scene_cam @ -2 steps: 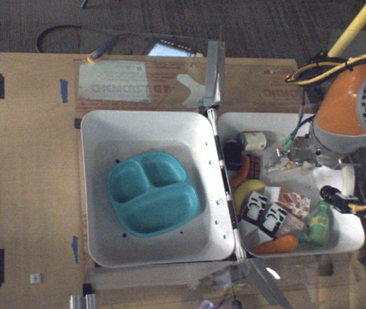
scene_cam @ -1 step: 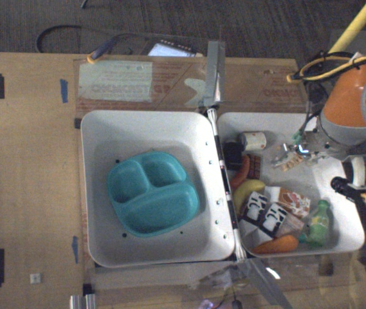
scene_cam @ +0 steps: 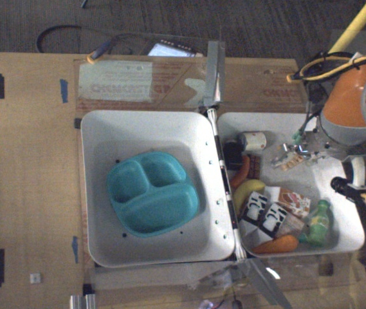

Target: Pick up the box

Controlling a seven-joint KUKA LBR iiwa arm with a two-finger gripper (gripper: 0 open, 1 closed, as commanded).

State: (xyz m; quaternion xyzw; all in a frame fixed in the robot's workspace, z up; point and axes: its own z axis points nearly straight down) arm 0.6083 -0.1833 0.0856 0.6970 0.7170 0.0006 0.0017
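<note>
A white box [scene_cam: 265,215] with bold black markings lies flat in the right bin [scene_cam: 347,201], near its front left. A smaller carton [scene_cam: 295,203] with reddish print lies against its right side. The arm's orange band [scene_cam: 355,102] is at the right edge. My gripper [scene_cam: 295,149] hangs over the back middle of the right bin. It is above and behind the box, clearly apart from it. Nothing shows between gripper and box.
Around the box lie a banana [scene_cam: 249,189], a reddish sausage shape [scene_cam: 243,170], a carrot [scene_cam: 276,244], a green bottle [scene_cam: 318,223], a small can [scene_cam: 255,141] and a dark item [scene_cam: 233,153]. A teal divided plate [scene_cam: 152,192] sits in the left bin [scene_cam: 99,140].
</note>
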